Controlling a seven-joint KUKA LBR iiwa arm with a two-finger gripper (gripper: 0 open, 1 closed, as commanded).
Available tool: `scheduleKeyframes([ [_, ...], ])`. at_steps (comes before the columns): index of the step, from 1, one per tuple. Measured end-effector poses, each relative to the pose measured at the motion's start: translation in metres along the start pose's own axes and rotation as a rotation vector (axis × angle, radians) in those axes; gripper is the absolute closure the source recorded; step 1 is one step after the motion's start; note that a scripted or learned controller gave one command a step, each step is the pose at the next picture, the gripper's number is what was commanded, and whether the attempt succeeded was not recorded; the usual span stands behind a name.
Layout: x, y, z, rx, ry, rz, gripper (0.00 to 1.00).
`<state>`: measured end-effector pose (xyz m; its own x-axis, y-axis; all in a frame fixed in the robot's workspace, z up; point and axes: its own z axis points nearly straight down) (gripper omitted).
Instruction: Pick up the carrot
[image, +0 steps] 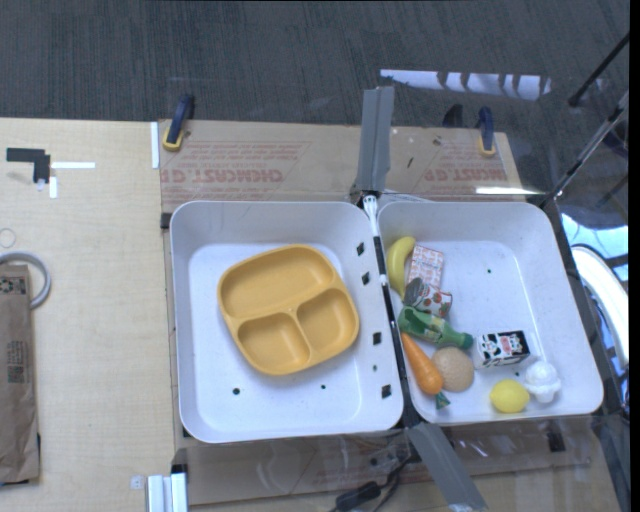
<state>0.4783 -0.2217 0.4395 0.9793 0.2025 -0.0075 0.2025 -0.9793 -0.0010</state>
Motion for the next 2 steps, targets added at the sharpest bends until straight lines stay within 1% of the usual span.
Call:
scheduleKeyframes([
  [2,0.0002,-0.0002,0.0000,0.000,0.000,0.000,0.00],
])
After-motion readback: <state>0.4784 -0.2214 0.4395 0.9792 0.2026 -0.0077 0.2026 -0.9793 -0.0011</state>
